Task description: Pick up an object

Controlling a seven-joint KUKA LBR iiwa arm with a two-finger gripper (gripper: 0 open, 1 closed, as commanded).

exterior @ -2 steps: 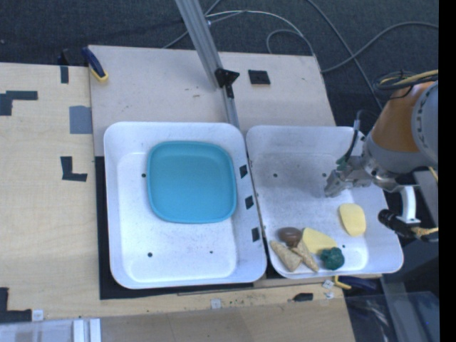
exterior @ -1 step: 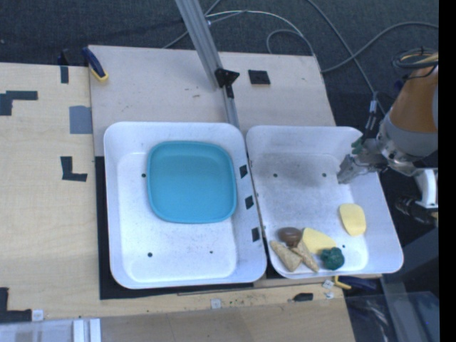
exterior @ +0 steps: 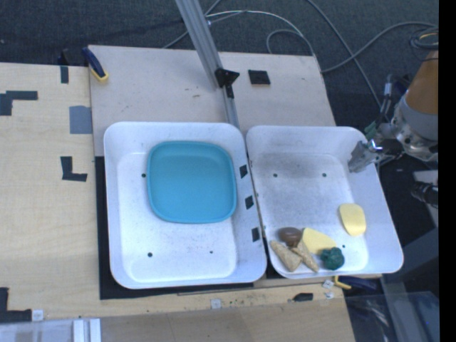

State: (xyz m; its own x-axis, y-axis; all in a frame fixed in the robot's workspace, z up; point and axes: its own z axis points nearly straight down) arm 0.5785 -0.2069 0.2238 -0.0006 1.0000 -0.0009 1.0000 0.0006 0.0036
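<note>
A pale wooden bench (exterior: 43, 191) holds two white bins (exterior: 370, 191); the gripper (exterior: 362, 155) hangs over the right rim, grip unclear

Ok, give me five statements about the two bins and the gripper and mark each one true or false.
1. The blue plate lies in the left bin. True.
2. The yellow block touches the plate. False: it lies apart, in the right bin.
3. The gripper is at the right bin's far right rim. True.
4. The green object sits in the left bin. False: it is near the right bin's front edge.
5. The gripper holds the yellow block. False: the block lies on the bin floor, away from it.
</note>
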